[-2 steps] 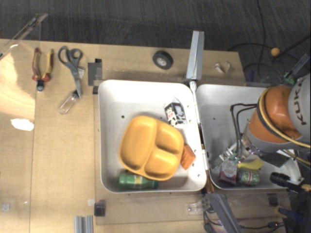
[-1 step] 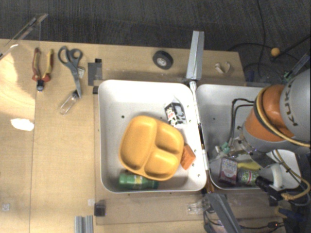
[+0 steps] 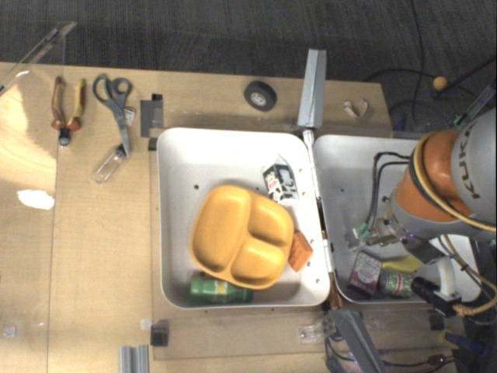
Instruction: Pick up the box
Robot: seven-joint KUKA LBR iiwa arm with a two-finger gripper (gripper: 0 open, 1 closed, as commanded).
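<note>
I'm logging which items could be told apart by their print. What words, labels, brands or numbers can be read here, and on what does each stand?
"KU": large dark letters on the grey arm, cut off at the frame's edge.
Black-and-white box in the left bin: printed pattern, too small to read.
Green can: label too blurred to read.
Purple packet and green bottle in the right bin: print unreadable.

Arm (image 3: 446, 181) reaches in from right — orange band up, gripper (image 3: 375, 235) low, pointing left.
</note>
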